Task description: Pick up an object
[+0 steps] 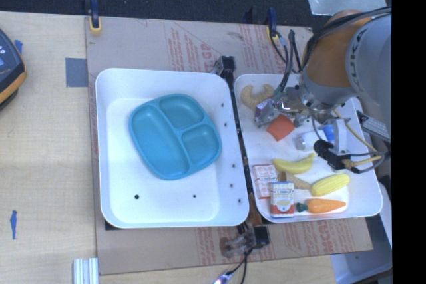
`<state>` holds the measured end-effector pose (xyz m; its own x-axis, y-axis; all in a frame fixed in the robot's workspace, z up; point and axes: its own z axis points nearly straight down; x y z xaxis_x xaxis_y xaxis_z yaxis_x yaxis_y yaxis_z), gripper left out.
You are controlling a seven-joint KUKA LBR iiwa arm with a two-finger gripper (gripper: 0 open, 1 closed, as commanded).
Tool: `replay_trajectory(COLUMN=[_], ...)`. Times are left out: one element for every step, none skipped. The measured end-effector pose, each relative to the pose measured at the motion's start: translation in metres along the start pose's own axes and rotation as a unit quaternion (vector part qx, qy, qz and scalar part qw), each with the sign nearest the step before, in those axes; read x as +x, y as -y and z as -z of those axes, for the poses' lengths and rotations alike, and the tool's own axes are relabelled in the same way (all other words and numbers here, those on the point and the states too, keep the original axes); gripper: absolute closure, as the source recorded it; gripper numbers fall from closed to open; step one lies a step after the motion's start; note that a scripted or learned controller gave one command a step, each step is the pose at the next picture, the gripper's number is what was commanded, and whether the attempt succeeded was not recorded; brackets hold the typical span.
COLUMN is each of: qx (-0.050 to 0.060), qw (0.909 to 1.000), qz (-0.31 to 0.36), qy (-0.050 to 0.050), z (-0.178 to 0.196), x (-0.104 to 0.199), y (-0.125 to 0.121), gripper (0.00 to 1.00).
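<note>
My gripper (269, 112) hangs low over the upper left part of the right bin (369, 209), on the grey arm with its orange band (329, 60). An orange-red block (281, 129) lies just below and right of the gripper tip, close to it; I cannot tell whether they touch. A beige curved piece (253, 96) sits just above the gripper, by the bin's top left corner. A yellow banana (293, 163), a corn cob (329, 183), a carrot (327, 206) and two small cartons (265, 174) (283, 199) lie in the lower half.
The left bin (110, 199) holds a blue divided plate (175, 136). Clamps and cables sit at the bins' shared edge, top (226, 65) and bottom (249, 239). A dark device (8, 70) rests at the bench's left edge.
</note>
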<state>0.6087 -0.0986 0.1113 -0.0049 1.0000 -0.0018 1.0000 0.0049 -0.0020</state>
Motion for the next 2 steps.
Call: replay_trajectory(qx=[0.007, 0.008], qw=[1.0000, 1.0000], qz=[0.000, 0.001], qy=[-0.002, -0.001], z=[-0.019, -0.008], x=[0.003, 0.001], y=[-0.046, -0.046], gripper=[0.00, 1.00])
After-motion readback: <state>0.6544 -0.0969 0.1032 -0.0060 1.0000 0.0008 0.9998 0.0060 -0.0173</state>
